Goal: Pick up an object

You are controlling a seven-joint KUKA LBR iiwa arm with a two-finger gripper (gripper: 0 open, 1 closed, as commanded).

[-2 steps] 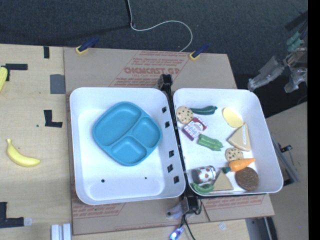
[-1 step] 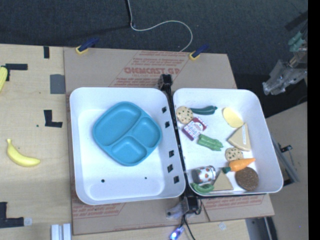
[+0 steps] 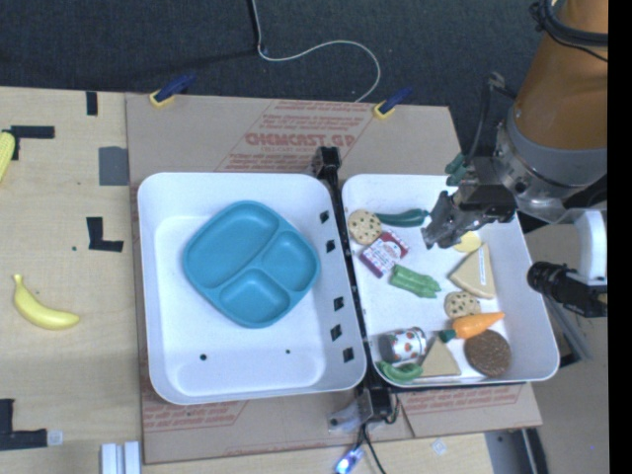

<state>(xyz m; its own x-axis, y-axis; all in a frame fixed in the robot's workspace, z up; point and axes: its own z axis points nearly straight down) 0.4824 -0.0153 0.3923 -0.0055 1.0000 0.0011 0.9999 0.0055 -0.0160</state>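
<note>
The claw (image 3: 446,227) hangs over the upper part of the right bin (image 3: 538,309), right of frame centre; whether it is wide or narrow, I cannot tell. The nearest candidates lie just below and left: a green pepper (image 3: 415,282) and a red packet (image 3: 381,256). Best to descend straight onto one isolated piece, avoiding neighbours. Counted: two bins, one blue tray (image 3: 251,276), one carrot (image 3: 476,324), two cookies, two bananas at the left edge.

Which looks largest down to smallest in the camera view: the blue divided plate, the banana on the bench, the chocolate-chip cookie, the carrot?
1. Blue divided plate
2. Banana
3. Carrot and chocolate-chip cookie: the carrot is longer, the cookie wider, too alike to rank.
</note>
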